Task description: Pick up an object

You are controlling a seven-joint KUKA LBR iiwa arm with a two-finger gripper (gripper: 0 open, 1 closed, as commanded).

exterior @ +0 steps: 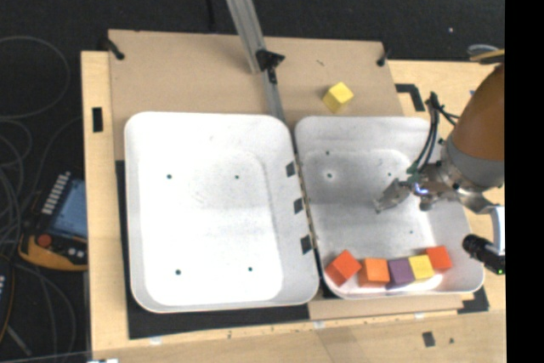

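Observation:
Several small blocks lie in a row along the front wall of the right bin (357, 140): a red-orange one (343, 265), an orange one (374, 270), a purple one (399, 271), a yellow one (422, 268) and another red-orange one (439, 258). My gripper (393, 196) hangs over the middle of the right bin, behind the row and apart from it. I see nothing in the gripper. A lone yellow block (337, 95) sits on the bench behind the right bin.
The left bin (208, 208) stands beside the right one. A slanted metal rail (242, 4) runs from the top of the view down to the gap between the bins. Cables and a handheld device (55, 221) lie off the bench at left.

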